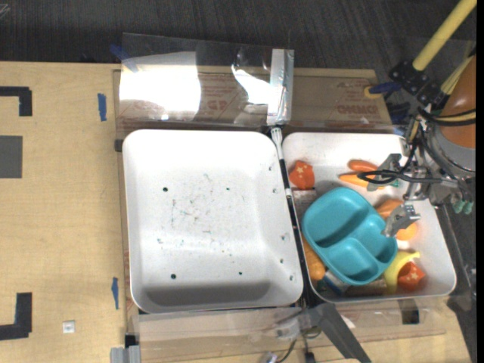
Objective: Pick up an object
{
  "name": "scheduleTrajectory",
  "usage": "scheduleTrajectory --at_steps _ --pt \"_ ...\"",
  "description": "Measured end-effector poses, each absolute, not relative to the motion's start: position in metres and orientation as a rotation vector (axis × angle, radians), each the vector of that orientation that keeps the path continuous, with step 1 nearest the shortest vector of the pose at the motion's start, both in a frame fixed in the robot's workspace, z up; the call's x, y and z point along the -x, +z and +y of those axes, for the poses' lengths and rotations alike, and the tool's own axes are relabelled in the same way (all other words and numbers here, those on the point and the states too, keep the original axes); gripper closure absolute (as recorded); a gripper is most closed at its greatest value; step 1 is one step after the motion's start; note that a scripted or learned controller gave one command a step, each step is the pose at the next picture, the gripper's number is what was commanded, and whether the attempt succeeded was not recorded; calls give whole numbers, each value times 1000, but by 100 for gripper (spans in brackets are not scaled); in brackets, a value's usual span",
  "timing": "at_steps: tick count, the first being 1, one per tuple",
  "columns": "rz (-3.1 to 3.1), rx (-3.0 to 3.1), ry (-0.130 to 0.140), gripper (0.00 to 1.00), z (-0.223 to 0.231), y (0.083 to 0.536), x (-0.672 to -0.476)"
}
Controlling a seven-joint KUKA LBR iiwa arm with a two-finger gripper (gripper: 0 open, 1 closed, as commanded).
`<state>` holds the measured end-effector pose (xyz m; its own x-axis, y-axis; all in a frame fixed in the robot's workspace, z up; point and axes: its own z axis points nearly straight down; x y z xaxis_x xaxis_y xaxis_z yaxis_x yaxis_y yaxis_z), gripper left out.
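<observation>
Lower right, nearest the camera: a red and yellow toy fruit (407, 273) in the right bin's (446, 278) front corner, just beside a teal two-compartment dish (349, 237) that lies tilted across the bin's middle; an orange piece (313, 265) shows at the dish's lower left edge; a red tomato-like piece (302, 175) sits near the divider, and orange carrot-like pieces (361, 172) lie toward the back; the left bin (151, 157) stands alongside. The gripper (402, 219) hangs low over the right bin, by the dish's right edge and near a further orange piece (407, 231); whether its claw is released or clenched cannot be told. Progress, as judged: nothing visibly lifted; the pick remains to be made.
</observation>
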<state>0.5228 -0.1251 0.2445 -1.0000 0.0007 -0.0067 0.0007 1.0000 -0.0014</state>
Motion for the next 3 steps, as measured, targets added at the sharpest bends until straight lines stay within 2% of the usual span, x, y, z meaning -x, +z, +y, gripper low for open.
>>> scheduleTrajectory --at_steps 1,2,3 --pt "3141 157 3 0 -176 124 -540" --pt "3122 157 -4 0 -222 92 -586" --pt "3116 168 -5 0 -221 93 -555"
